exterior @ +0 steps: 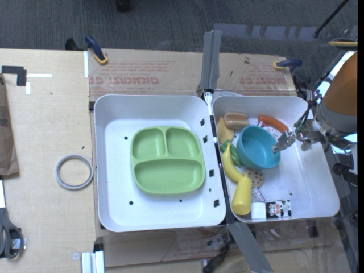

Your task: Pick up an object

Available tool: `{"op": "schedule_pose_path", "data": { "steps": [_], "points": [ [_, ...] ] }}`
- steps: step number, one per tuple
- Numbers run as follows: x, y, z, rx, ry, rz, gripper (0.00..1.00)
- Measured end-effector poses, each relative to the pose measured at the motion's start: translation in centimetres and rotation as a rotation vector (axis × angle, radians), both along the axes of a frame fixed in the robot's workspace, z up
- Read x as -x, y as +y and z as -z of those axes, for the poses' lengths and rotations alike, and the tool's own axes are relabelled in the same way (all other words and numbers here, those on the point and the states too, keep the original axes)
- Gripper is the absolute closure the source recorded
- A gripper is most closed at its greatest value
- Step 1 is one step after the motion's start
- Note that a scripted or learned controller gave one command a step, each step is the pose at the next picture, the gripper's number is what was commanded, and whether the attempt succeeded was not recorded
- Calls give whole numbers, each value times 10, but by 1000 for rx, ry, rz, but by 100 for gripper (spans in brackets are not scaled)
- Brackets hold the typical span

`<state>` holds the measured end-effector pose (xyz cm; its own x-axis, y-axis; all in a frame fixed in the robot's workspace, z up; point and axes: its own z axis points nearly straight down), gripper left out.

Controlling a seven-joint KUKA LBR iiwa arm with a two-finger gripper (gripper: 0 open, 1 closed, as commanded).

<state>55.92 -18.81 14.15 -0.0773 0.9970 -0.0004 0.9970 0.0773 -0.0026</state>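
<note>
The right bin (310, 178) holds a blue bowl (257, 147), a yellow banana (230, 162), a yellow bottle (242, 197), a tan bun (236, 119), an orange carrot-like piece (272, 122) and a small printed box (273, 209). My gripper (289, 140) reaches in from the right and hangs low at the bowl's right rim, touching it or just beside it. I see nothing held in it.
A green divided plate (168, 159) lies in the left bin (108, 169). A tape ring (74, 171) rests on the bench to the left, and clamps (96, 49) sit on the cardboard behind the bins. Bare white floor shows in the right bin's right half.
</note>
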Motion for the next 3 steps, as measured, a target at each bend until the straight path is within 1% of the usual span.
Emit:
{"op": "schedule_pose_path", "data": {
  "steps": [1, 2, 3],
  "points": [
    [-27, 6, -17, 0, 0, 141, 0],
    [-56, 39, 45, 3, -11, -249, 0],
    [-57, 36, 36, 8, -15, -246, 100]
  ]
}}
